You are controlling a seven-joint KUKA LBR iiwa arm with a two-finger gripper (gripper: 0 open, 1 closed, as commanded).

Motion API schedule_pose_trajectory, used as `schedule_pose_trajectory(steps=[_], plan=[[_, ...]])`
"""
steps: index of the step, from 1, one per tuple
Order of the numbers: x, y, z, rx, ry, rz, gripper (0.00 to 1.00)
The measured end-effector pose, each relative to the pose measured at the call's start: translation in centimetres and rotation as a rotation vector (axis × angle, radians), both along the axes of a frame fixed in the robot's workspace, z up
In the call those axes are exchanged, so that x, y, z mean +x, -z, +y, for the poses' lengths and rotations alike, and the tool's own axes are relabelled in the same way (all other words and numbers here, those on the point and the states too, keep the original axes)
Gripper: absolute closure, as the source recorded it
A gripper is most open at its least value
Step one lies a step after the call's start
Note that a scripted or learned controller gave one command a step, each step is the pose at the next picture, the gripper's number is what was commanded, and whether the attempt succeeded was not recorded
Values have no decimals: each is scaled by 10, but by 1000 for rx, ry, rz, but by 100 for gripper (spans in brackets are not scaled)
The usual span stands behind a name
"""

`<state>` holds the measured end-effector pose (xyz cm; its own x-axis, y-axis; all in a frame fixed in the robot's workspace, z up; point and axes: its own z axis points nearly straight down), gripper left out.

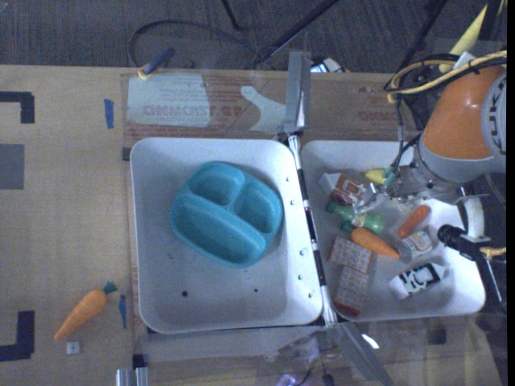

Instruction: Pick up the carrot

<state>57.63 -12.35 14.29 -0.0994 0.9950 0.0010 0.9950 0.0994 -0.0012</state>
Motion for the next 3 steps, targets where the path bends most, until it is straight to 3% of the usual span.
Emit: schedule_pose_trajectory(steps=[1, 2, 3], plan=[[-14, 56, 11, -2, 4, -8, 0], [-13, 45, 10, -1, 8, -12, 100], [-41, -89, 82, -2, 318, -1, 100]])
